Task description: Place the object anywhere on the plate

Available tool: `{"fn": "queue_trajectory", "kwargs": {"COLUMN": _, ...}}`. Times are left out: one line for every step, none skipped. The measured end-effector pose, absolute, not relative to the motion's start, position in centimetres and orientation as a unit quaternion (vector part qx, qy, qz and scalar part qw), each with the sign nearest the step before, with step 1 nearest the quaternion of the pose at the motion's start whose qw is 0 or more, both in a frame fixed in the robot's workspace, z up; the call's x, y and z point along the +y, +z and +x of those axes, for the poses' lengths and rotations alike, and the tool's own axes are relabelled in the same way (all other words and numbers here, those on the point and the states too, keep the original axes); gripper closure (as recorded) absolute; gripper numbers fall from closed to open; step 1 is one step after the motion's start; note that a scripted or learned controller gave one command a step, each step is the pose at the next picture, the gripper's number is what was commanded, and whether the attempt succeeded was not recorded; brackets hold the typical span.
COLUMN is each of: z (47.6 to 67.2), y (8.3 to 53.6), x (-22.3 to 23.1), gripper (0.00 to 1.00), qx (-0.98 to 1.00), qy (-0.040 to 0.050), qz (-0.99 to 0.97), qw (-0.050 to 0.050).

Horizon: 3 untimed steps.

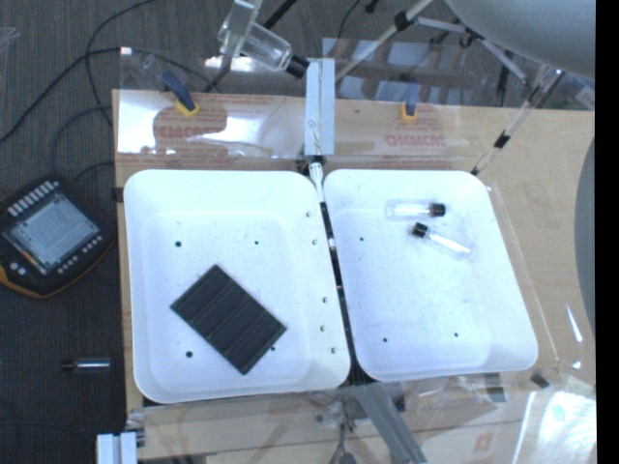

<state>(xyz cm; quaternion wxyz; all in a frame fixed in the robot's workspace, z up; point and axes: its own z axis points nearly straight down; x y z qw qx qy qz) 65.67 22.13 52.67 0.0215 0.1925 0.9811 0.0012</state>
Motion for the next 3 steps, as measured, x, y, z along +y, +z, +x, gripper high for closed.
{"fn": "queue_trajectory", "kwargs": {"z": 65.7, "y": 53.6, "x": 22.2, "gripper": 1.00, "qx": 0.981, "qy": 0.0014, "qz": 0.193, "qw": 0.024}}
{"fn": "queue_trajectory", "kwargs": {"z": 65.8, "y": 54.6, "x": 22.2, "gripper": 1.00, "qx": 0.981, "qy": 0.0017, "qz": 0.194, "qw": 0.026}}
{"fn": "queue_trajectory", "kwargs": {"z": 65.9, "y": 55.6, "x": 22.3, "gripper": 1.00, "qx": 0.981, "qy": 0.0020, "qz": 0.194, "qw": 0.028}}
